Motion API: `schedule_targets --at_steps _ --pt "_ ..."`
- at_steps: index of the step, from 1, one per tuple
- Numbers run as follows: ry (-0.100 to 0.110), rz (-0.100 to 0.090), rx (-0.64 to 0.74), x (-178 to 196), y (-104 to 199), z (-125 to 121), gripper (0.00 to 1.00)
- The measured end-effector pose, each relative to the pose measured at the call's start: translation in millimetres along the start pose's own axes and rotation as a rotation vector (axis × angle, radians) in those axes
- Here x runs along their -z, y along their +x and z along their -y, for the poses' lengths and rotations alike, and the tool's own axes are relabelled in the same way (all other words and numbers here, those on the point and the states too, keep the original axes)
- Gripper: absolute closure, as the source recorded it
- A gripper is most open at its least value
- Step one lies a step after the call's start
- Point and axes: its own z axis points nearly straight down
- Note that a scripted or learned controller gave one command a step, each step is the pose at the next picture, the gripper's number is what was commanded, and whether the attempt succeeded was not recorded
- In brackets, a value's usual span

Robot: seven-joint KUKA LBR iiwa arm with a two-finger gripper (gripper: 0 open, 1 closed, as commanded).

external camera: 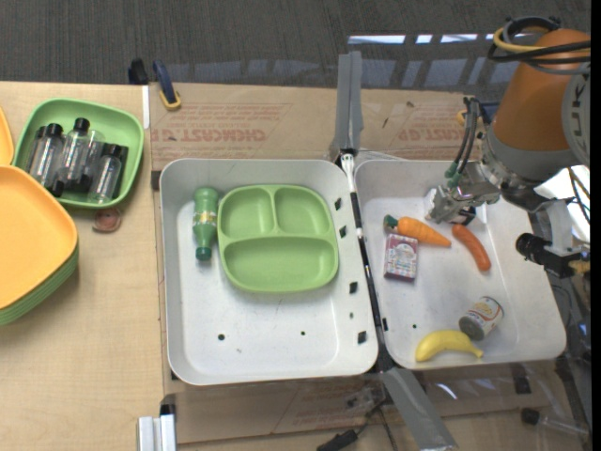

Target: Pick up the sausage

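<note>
The sausage (472, 247), a small orange-red link, lies in the right bin (423, 332) near its right wall. My gripper (453, 207) hangs just up and left of the sausage's upper end, over the spot between it and the carrot (422, 231). Nothing shows between its fingers. The grey arm with its orange band comes in from the upper right.
The right bin also holds a pink carton (401, 256), a small can (481, 318) and a banana (447, 346). In the left bin (188, 327) sit a green divided plate (278, 237) and a green bottle (204, 221). A green tray of vials (80, 153) and orange plates (33, 242) stand on the bench at left.
</note>
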Motion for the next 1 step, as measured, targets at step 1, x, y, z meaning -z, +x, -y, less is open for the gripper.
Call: schedule_targets --at_steps 1 --pt "0.004 -0.001 -0.058 -13.1 27.9 41.3 1.00"
